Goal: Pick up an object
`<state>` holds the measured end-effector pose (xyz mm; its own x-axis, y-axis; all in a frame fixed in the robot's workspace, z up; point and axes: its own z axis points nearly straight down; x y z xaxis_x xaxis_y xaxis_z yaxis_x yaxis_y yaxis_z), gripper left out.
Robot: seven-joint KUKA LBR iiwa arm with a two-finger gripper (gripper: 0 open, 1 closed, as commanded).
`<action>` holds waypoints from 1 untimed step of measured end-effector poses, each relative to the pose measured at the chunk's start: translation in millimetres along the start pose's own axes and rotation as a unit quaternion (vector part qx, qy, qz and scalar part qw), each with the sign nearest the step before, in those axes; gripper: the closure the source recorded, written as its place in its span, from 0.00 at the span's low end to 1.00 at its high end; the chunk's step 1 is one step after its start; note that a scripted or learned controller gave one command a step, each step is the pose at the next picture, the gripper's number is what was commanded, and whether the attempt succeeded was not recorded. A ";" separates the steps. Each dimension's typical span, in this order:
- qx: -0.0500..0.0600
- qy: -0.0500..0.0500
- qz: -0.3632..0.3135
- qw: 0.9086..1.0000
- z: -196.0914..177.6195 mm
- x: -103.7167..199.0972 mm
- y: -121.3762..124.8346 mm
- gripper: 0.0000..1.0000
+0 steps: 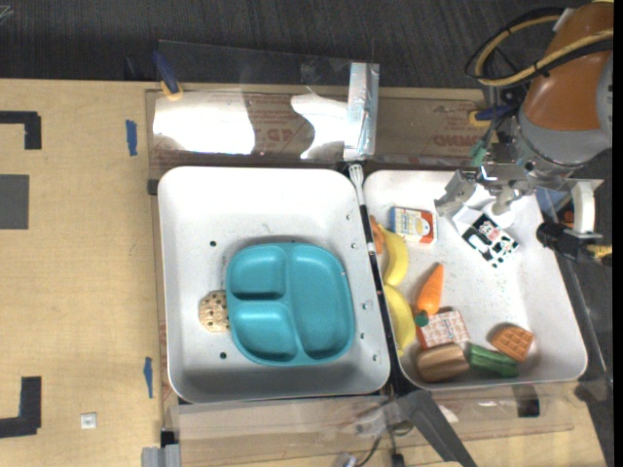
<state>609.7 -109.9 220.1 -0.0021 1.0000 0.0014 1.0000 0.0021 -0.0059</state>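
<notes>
My gripper [477, 200] hangs over the back of the right bin [565, 309], its two grey fingers spread apart with nothing between them. Just below it on the bin floor lies a small black-and-white patterned block [491, 238]. To its left sits a small white carton [413, 224]. Further forward lie a yellow banana [394, 261], an orange carrot [430, 288], a red-and-white box [445, 328], a brown bun [441, 361], a green piece [492, 360] and a waffle [512, 341].
The left bin [185, 202] holds a teal divided plate [289, 301] with a cookie [213, 310] at its left edge. A ridge between the bins runs beside the banana. A clear panel [263, 115] stands behind the left bin.
</notes>
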 end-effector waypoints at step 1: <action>-0.003 0.000 -0.027 1.000 133.4 9.7 -86.9 0.00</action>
<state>522.0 -100.2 87.1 -0.0562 0.9984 0.0017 0.9984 0.0562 -0.0002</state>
